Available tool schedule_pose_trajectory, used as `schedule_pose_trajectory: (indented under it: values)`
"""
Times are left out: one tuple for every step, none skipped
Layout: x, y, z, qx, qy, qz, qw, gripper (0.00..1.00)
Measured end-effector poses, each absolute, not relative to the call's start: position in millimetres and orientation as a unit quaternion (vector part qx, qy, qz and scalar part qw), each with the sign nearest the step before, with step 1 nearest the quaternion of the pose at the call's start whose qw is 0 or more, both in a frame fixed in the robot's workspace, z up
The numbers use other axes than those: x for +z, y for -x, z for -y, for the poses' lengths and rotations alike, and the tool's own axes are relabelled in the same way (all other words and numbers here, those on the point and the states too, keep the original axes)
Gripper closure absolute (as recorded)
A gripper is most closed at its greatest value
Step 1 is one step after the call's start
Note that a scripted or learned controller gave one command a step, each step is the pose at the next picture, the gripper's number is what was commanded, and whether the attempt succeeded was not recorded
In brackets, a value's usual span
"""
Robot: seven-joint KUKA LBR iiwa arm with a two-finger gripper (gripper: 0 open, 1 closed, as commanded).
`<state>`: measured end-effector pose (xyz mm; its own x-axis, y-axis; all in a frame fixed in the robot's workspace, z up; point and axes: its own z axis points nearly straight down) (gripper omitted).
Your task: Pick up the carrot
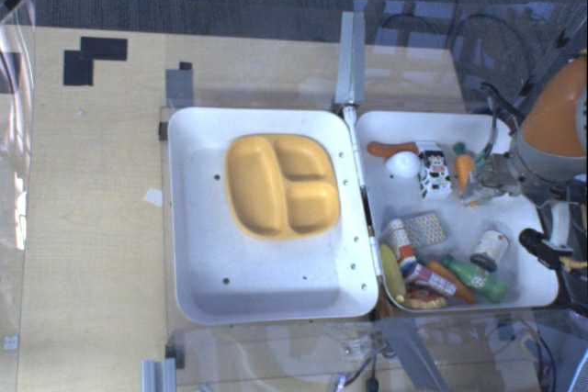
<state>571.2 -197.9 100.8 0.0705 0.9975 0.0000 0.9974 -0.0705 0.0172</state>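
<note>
The end effector point(480, 186) is low in the right bin point(524, 298), near its far right side, and I cannot tell if it is open or closed because it looks small and dark there. The grey arm point(551, 138) with its orange band comes in from the right above it. The carrot point(465, 167) is just to the left of the end effector, a small orange thing with a bit of green on top, standing near the back of the right bin. I cannot tell if they touch. Beside the carrot, to its left, sits a small black and white toy point(435, 172), and next to that is a white ball point(401, 164) with a long orange-red thing point(390, 148) behind it. Nearer the front of the same bin lie a grey checked pad point(424, 228), a white can point(491, 247), a green bottle point(480, 280), a yellow banana point(392, 272) and some other small packs in a heap. The left bin point(197, 271) holds a yellow tray point(279, 185) with three parts. Both bins sit side by side on the light wood tabletop point(83, 225), which has black tape marks point(92, 58) at its far left corner.
</note>
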Motion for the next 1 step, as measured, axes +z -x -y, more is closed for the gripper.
schedule_pose_trajectory:
  values:
    - [179.0, -573.2, 168.3, 0.0017, -0.767, -0.642, 0.003, 1.00]
